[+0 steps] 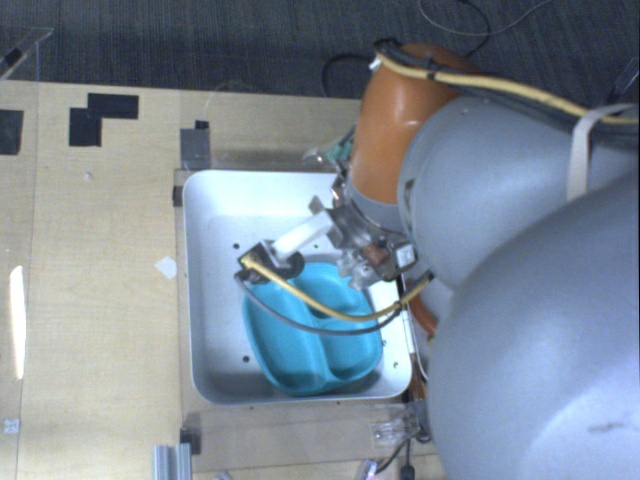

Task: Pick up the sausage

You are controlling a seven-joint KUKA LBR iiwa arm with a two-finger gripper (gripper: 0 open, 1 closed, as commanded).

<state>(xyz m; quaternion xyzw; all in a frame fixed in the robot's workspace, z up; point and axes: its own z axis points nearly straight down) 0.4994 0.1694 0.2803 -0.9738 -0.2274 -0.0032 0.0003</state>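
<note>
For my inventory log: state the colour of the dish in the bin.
Dish: light blue, seen in the camera view.

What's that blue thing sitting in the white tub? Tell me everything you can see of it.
The blue dish looks like smooth, glossy plastic, with rounded corners and a raised ridge dividing it into compartments. It lies open side up in the white bin, towards the near right corner. The robot's arm hangs over its far right part and hides it; whether they touch cannot be told.

One white bin [214, 298], one dish [290, 350] — blue
</note>
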